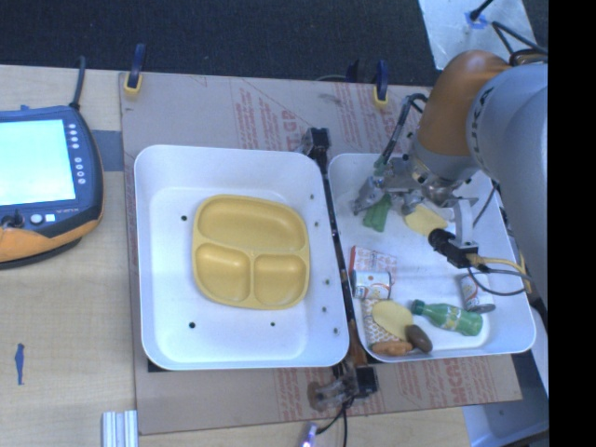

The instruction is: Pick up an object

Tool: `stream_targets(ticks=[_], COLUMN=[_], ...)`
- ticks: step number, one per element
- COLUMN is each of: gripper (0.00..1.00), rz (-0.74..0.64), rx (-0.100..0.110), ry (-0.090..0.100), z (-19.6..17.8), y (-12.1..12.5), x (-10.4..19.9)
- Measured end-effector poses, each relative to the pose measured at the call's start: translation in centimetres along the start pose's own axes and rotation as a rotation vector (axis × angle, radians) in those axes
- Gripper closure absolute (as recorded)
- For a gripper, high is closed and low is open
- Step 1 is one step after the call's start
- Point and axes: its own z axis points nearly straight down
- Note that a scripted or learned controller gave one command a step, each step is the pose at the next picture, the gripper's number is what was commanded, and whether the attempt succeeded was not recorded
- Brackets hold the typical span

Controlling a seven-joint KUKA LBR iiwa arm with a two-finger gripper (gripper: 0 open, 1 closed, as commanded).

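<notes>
The gripper (396, 194) hangs low over the far end of the right bin (507, 343), just above a small green object (376, 216) near the bin's far-left corner; whether it is wide or narrow cannot be told. The green piece looks light, stiff and smooth, so it is probably best pinched across its narrow middle. A yellow piece (424, 220) lies just beside it.

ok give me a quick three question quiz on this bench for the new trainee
1. True or false: the yellow divided tray lies in the left bin.
2. Which bin is the gripper over?
3. The green bottle lies: A) near the right bin's front edge, B) in the tray, C) on the tablet.

Key: 1 true; 2 the right bin, by a small green object; 3 A.
</notes>
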Motion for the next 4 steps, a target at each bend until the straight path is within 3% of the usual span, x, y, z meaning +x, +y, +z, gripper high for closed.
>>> stream_targets(ticks=[1,2,4], gripper=[0.0,0.0,0.0], rz=[-0.001,-0.001,-0.001], rx=[-0.006,-0.002,-0.002], ry=[0.0,-0.001,0.0], z=[-0.1,0.0,0.0], y=[1.0,-0.2,0.3], x=[-0.4,0.3,0.0])
